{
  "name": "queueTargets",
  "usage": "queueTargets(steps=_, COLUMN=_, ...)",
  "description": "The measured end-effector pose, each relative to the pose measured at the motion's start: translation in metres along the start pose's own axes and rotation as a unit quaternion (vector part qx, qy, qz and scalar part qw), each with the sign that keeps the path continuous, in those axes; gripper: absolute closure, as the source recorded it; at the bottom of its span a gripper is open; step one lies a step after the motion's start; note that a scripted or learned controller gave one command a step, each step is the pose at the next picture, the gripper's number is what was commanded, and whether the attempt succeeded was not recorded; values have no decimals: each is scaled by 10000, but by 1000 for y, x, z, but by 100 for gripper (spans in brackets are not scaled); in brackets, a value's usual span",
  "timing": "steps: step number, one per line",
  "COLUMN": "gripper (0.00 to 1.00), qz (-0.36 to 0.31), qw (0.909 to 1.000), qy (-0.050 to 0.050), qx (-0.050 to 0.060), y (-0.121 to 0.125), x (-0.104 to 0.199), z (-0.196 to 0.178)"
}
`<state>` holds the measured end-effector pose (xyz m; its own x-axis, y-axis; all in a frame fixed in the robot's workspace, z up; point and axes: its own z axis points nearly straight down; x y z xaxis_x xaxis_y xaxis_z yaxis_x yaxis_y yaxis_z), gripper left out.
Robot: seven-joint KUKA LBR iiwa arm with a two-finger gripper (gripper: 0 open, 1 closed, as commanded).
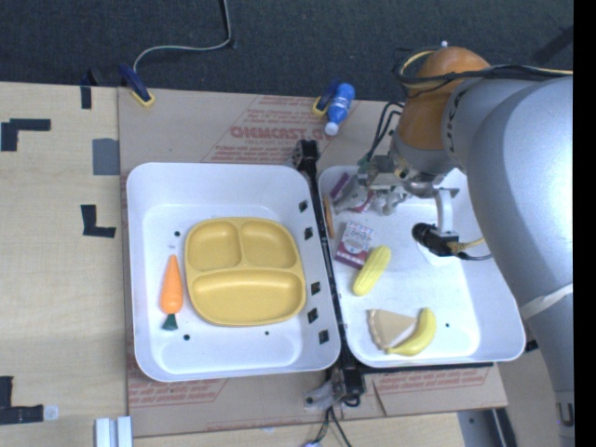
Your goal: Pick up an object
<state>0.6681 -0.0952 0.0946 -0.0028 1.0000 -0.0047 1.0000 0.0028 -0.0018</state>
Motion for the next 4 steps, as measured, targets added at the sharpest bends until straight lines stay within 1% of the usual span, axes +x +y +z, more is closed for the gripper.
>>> queueTargets(steps=1, gripper=100, qz=-4, qw=10000, qy=-3, qx=7, y=0, x=0, z=-9)
queueTargets(steps=2, gripper=0, qz=-4, qw=10000, qy=-5, qx=6, y=0, x=0, z=-9)
queueTargets(steps=3, gripper=0, qz=9, qw=10000, qy=13, qx=-12, y=1, x=-24, z=9)
queueTargets(steps=4, gripper=100, qz=1, qw=10000, qy=7, qx=-13, y=1, x=-24, z=-1)
